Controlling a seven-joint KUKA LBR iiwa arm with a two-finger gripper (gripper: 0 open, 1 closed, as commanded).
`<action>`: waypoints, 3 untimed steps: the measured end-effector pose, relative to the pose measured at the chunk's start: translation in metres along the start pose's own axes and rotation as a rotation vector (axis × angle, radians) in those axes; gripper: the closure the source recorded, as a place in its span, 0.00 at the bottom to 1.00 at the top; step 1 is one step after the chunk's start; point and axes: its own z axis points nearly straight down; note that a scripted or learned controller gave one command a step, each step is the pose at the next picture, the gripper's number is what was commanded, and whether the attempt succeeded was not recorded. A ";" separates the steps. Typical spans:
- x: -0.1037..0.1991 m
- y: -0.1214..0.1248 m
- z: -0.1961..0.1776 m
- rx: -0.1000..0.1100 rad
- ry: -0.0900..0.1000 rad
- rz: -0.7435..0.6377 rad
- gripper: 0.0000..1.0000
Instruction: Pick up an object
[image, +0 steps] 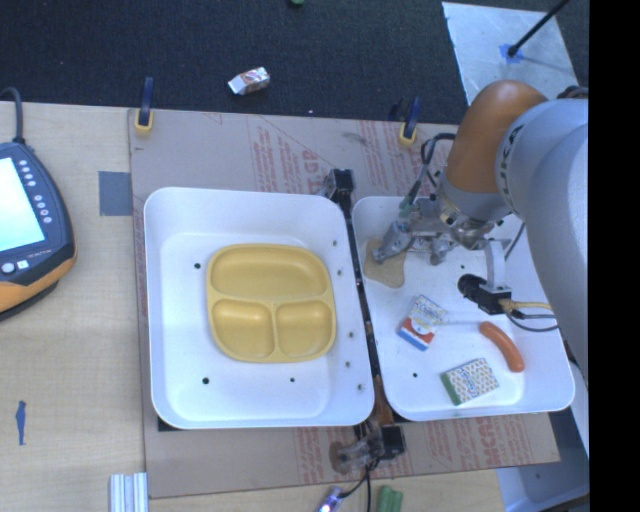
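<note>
My gripper (398, 243) is low in the back left corner of the right bin (540, 400), directly over a flat tan piece (384, 270) that lies against the bin's left wall. Part of the tan piece is hidden under the gripper. Nearer the front lie a small red, white and blue packet (420, 323), an orange sausage (502, 346) and a green patterned block (470, 380), all apart from the gripper.
The left bin (170, 390) holds a yellow divided plate (270, 300). A tablet-like pendant (25, 225) rests on the bench at far left. Clamps stand at the bins' back edge (341, 184) and front edge (365, 445). A wrapped scrap (249, 81) lies on the dark floor behind.
</note>
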 end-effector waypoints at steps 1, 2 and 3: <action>0.000 0.000 0.000 0.000 0.000 -0.001 0.00; -0.001 0.000 0.000 0.000 0.000 -0.001 0.00; -0.003 0.000 0.000 0.000 0.000 0.000 0.00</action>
